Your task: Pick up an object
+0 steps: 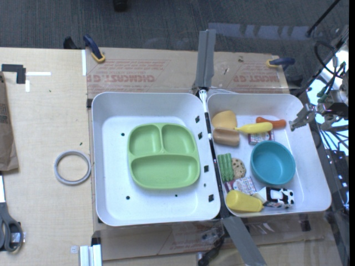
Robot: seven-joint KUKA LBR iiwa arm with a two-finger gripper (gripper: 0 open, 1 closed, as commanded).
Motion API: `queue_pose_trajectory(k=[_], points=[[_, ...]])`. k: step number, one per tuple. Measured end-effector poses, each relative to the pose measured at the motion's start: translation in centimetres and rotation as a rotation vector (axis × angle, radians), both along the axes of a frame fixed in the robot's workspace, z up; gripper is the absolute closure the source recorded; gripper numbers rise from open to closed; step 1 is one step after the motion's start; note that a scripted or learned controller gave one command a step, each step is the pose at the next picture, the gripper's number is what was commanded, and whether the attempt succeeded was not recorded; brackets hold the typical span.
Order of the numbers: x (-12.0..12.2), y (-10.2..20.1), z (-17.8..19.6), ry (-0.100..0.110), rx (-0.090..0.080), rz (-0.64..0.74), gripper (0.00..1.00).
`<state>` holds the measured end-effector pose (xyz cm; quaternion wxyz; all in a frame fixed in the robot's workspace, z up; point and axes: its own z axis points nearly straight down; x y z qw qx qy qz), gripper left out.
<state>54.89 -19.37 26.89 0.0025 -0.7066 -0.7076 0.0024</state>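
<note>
White bins: two, side by side [105,148]
Green plastic divided plate: one [164,155]
Round blue bowl: one [272,163]
Yellow toy banana: one [254,128]
Gripper [299,119]: jaws, cannot tell

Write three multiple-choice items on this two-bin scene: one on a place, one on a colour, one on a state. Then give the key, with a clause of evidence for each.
1. Where does the green divided plate lie?
A. In the left bin
B. In the right bin
C. On the bench outside the bins

2. What colour is the bowl in the right bin?
A. Red
B. Blue
C. White

3. How does the bowl stand?
A. Upside down
B. On its side
C. Upright, mouth up

Key:
1 A: the plate rests on the floor of the left bin, apart from the toys.
2 B: the bowl is teal-blue, beside the yellow banana.
3 C: its hollow inside faces the camera.

The claw sits at the right bin's far right rim; nothing shows between its fingers.
</note>
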Motion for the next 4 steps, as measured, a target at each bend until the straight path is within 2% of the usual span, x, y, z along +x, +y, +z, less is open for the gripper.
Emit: queue_pose_trajectory(k=[1, 2, 3, 4], points=[[2.9, 2.7, -10.7, 0.001, -0.001, -0.176, 0.0], [2.5, 5.6, -18.1, -0.001, 0.0, -0.073, 0.0], [2.4, 5.5, -17.5, 0.004, 0.0, -0.077, 1.0], [0.2, 2.1, -18.0, -0.001, 0.0, -0.118, 1.0]])
